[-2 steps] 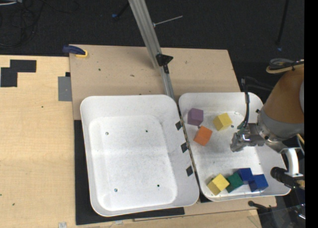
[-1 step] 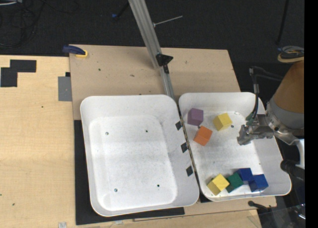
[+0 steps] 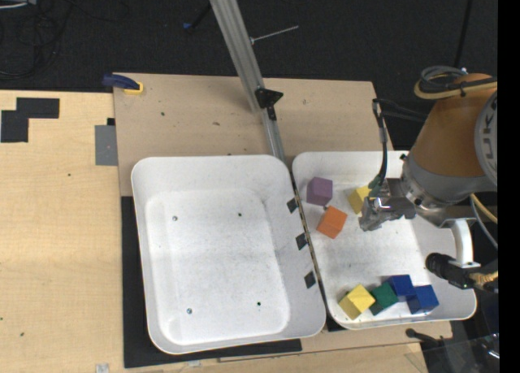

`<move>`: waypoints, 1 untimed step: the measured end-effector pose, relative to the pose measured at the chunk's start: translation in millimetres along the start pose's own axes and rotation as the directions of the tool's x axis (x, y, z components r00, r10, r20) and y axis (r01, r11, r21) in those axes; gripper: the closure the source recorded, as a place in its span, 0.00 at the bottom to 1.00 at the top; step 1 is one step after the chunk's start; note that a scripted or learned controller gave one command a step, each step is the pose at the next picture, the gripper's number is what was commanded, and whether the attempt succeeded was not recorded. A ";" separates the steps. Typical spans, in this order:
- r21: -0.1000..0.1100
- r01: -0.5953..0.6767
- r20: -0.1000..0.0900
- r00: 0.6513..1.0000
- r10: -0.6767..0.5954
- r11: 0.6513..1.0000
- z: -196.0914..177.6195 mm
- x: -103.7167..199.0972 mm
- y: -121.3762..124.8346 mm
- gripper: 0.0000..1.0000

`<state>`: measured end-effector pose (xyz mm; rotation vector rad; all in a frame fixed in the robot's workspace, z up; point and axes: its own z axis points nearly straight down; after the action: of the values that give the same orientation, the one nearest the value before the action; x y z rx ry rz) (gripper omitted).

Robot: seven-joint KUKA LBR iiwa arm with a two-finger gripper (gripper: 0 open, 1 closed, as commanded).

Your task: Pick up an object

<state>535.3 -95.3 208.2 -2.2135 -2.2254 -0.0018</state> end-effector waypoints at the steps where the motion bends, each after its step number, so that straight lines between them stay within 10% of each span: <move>1: 0.001 -0.001 0.000 1.000 0.001 1.000 5.3 51.3 16.0 1.00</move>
<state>551.0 -43.9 203.0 -2.2143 -2.2240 -0.0004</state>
